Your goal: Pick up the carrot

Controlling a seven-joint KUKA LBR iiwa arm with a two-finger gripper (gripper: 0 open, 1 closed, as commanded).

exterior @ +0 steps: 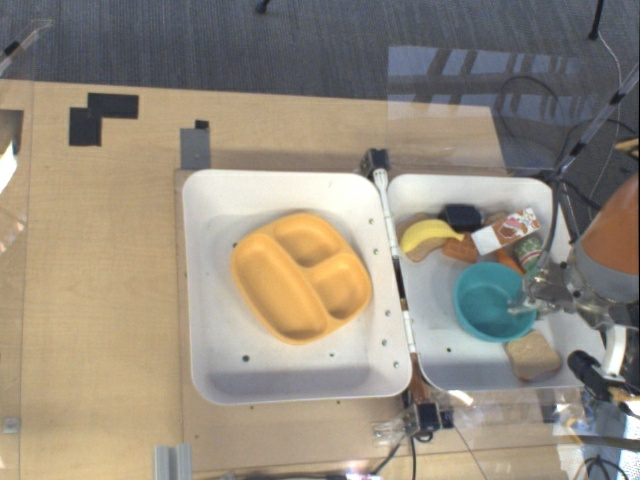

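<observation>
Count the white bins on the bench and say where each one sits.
2: the left bin holds a yellow divided plate; the right bin holds the teal bowl.

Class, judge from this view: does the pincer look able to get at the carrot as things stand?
Probably, but not cleanly. The carrot lies wedged between the banana, the carton and the teal bowl, leaving little room around it.

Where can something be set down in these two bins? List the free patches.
Left bin: bare floor rings the yellow divided plate, widest along the near wall. Right bin: a bare patch between the divider, the teal bowl and the near wall. Crowded: its far side, with the banana, the carrot and a carton.
</observation>
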